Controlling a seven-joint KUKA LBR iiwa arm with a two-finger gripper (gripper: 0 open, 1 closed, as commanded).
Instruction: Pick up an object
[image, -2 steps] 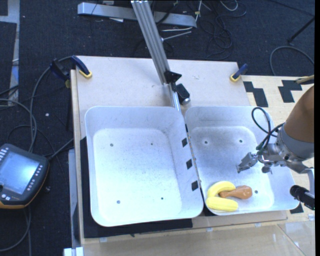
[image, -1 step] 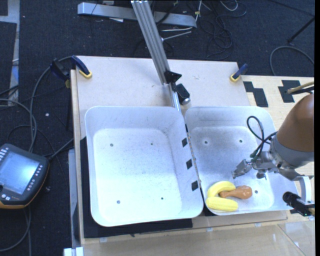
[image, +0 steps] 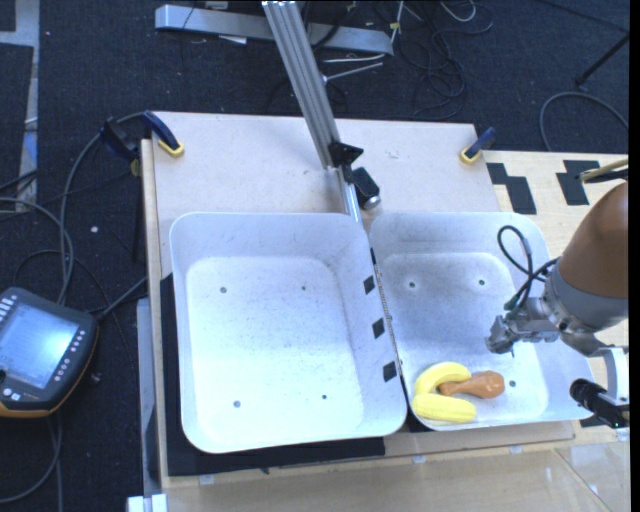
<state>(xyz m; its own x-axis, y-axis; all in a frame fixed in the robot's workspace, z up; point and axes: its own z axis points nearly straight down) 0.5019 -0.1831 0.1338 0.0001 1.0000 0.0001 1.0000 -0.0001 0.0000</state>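
A yellow banana (image: 440, 393) lies curled at the front of the right bin (image: 440, 270). Touching its right end is a small orange-brown object (image: 483, 385). My gripper (image: 503, 338) hangs over the right side of the same bin, a little behind and to the right of both objects and apart from them. The grey wrist and the orange part of the arm (image: 600, 260) reach in from the right edge. Nothing shows in the gripper's grasp.
The left bin (image: 265, 330) adjoins the right one along a shared middle rim with black tabs. A slanted metal rail (image: 318, 95) rises from the back of that rim. A black cable (image: 515, 250) loops over the right bin's back corner.
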